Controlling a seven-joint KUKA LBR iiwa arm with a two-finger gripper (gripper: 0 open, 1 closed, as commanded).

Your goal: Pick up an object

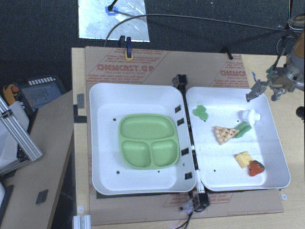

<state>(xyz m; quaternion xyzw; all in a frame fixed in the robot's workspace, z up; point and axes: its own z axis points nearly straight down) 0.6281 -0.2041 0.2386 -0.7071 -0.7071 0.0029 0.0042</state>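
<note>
pincer (265, 92) hangs with fingers apart past the right bin's (279, 142) far right corner, and that little pizza slice (225, 134) looks light and stiff, so grab its edges.

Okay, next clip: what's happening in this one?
A robot arm reaches in from the right, its open, empty gripper hovering over the far right edge of the right bin. That bin holds a pizza slice, a green leafy piece, a white piece touching a green piece, a yellow block and a strawberry. The left bin holds a green divided plate. Nothing has been picked up yet.
</note>
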